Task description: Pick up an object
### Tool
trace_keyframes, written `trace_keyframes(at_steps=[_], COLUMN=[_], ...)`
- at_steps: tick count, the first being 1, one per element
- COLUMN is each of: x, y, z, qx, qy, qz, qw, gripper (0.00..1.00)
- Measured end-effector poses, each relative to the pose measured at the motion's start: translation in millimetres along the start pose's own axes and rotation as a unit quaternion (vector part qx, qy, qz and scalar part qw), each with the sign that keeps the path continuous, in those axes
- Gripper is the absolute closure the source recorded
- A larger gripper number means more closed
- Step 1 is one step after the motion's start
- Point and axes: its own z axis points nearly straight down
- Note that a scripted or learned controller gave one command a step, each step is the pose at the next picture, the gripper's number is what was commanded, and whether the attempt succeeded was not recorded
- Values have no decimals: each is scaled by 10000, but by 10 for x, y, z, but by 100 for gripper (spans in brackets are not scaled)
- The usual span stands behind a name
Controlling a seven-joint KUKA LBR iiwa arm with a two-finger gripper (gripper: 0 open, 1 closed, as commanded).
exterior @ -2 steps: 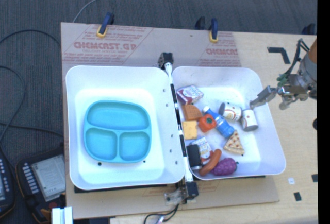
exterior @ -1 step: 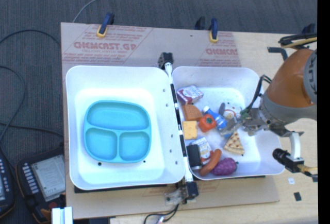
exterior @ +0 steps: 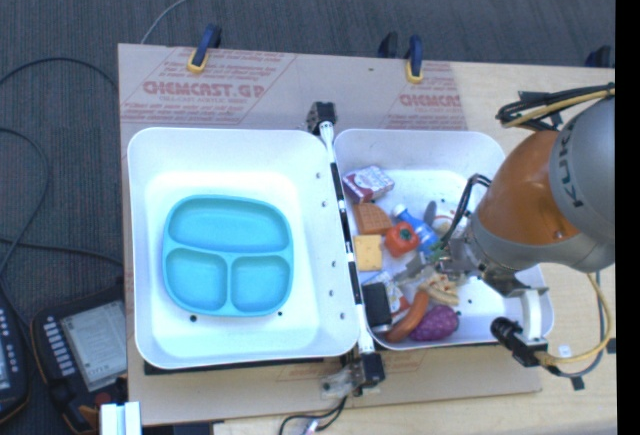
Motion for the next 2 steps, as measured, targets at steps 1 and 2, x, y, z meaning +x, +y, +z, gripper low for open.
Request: trace_keyframes(at_steps=[1,2], x=[4,586], y=[18,219], z=[-105,-962], qx=[-14,44], qy=[7,33], qz=[-2,-24], qw=[10000,10000], gripper=[100,100])
